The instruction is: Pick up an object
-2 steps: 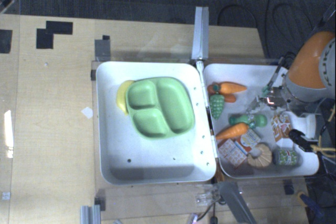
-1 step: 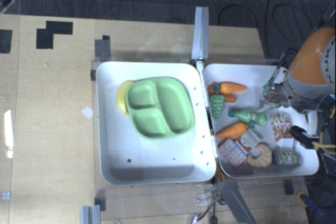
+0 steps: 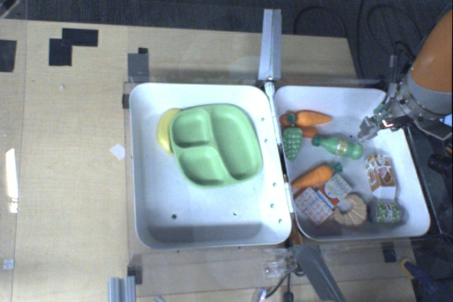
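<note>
Camera view: two white bins.
Gripper (image 3: 373, 121): over the right bin (image 3: 417, 184), just right of the green bottle (image 3: 338, 146).
Fingers: blurred, perhaps narrow; I cannot tell.
Bottle: lying between two carrots (image 3: 307, 119), not held.
Left bin: green tray (image 3: 214, 143).

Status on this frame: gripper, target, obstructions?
Gripper low over right bin, nothing seen held. Nearest: green bottle. Carrots crowd alongside.

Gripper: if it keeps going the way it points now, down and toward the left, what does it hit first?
Most likely the green bottle, lying just beyond the gripper in the right bin. Height is hard to judge, so it might land on bin floor just short of it.
</note>
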Tool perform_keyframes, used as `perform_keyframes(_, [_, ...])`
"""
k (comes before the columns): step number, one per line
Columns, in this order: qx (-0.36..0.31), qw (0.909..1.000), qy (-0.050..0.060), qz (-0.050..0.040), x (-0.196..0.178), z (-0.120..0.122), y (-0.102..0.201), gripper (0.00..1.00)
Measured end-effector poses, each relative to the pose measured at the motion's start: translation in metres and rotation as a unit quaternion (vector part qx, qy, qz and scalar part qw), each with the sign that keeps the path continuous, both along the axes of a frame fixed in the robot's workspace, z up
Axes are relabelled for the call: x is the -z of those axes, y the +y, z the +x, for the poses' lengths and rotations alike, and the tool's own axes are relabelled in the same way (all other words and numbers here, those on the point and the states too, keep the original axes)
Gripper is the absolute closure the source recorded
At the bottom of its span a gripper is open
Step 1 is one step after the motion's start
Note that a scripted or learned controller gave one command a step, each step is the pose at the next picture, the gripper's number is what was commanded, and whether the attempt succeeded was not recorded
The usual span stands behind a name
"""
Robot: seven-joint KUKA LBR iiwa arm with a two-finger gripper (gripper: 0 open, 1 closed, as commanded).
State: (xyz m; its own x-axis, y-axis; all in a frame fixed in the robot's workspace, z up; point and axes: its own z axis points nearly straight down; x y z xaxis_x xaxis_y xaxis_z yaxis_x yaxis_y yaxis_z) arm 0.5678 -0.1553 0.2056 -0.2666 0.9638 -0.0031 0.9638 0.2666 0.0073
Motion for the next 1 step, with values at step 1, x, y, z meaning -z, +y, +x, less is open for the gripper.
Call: perform_keyframes(1, [0.0,1.0,-0.004,-0.0004,-0.012,0.0022,0.0004,1.0])
